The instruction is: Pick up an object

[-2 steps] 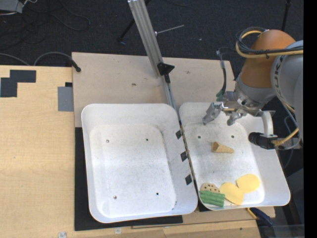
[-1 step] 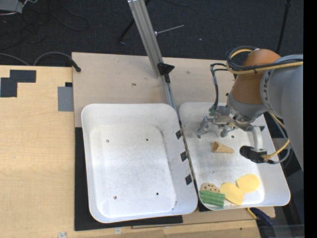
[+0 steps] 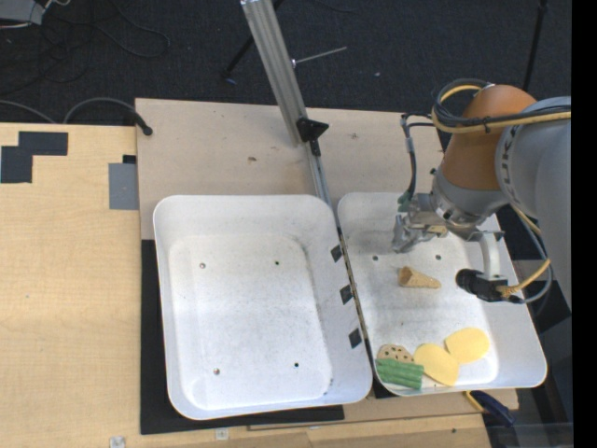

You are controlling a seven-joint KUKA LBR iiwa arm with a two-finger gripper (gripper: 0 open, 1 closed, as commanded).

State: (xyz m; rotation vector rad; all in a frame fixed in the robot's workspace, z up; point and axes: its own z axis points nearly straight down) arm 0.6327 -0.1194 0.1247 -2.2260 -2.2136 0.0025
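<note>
1. The grey arm [image 3: 532, 157] with its orange band [image 3: 485, 138] reaches in from the right side of the view and hangs over the upper part of the right bin [image 3: 522, 367].
2. The pincer [image 3: 408, 236] points down over that bin's floor, close to its upper left area. How far it is open cannot be told from here, and nothing can be seen in its hold.
3. A small tan wedge-shaped piece [image 3: 418, 278] lies on the bin floor just below the pincer in the view, apart from it.
4. At the lower end of the same bin sits a cluster of things: two pale yellow round pieces [image 3: 454, 353] that touch or overlap, a green ridged piece [image 3: 401, 373] to their left, and a brown spotted cookie-like piece [image 3: 395, 353] just above the green one.
5. A black part on a cable [image 3: 478, 284] hangs beside the arm, to the right of the tan wedge.
6. The left bin [image 3: 177, 241] lies alongside the right one, their edges meeting at small black clips [image 3: 346, 292].
7. Both bins rest on the surface [image 3: 215, 147]. A slanted metal rail [image 3: 280, 68] rises from behind the two bins.
</note>
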